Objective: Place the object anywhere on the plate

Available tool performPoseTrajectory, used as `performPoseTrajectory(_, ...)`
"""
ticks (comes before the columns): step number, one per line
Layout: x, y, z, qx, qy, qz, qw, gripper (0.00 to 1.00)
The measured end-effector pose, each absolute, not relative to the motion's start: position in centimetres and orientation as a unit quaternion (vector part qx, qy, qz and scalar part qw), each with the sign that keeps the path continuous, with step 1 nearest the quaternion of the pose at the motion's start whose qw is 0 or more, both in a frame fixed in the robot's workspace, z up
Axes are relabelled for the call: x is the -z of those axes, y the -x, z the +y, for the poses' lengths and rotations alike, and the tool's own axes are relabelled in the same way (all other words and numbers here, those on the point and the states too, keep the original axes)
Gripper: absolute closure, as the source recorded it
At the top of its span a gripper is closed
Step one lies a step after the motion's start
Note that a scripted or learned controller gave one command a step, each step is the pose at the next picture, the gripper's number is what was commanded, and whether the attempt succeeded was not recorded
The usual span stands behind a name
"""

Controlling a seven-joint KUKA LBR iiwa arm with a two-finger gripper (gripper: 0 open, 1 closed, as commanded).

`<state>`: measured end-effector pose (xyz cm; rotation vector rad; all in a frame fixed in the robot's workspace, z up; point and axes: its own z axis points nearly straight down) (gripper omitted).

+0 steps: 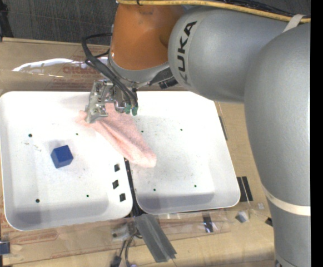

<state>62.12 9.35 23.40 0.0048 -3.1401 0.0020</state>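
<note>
Camera view: claw (112, 107) is hovering at the pink cloth's (129, 139) top end, can't tell its grip. Cloth is stretching toward 4 o'clock across both bins; blue cube (61, 156) is sitting at 8 o'clock.

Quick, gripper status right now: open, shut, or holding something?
Gripper: cannot be told whether open or shut. It sits at the upper end of the pink cloth, over the left bin; a grasp is not visible.
</note>
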Motion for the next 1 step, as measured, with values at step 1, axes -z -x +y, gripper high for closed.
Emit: performPoseTrajectory(1, -23.42, -62.13, 9.34, -0.0006, -0.001, -1.000, 0.001, 0.00)
